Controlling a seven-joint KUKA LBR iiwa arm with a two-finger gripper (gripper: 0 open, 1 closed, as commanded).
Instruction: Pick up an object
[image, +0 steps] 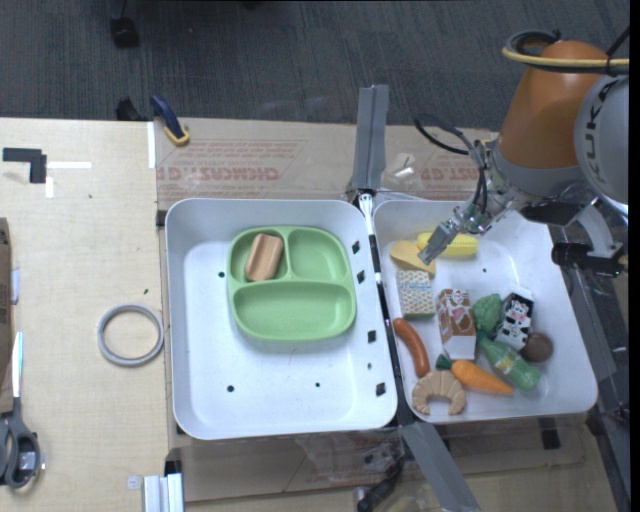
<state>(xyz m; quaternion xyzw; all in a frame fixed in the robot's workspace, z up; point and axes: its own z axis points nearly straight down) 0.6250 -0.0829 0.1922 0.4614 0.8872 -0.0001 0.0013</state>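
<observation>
Target looks like the yellow banana (455, 245), lying at 12 o'clock in the right bin (565, 300), just beside the cheese wedge (408, 254). Gripper (440, 243) sits low over the banana's left end; can't tell whether the fingers are spread or closed on it. My read: approach done, no confirmed grasp, and closing and lift remain. Carrot (482, 377), croissant (440, 392), sausage (412, 344) clustered toward 6 o'clock. Left bin (200, 380) holds the green divided plate (293, 282).

tape ring (131, 333) on bench | scissors (18, 440) at left edge | blue clamp (169, 119)
</observation>
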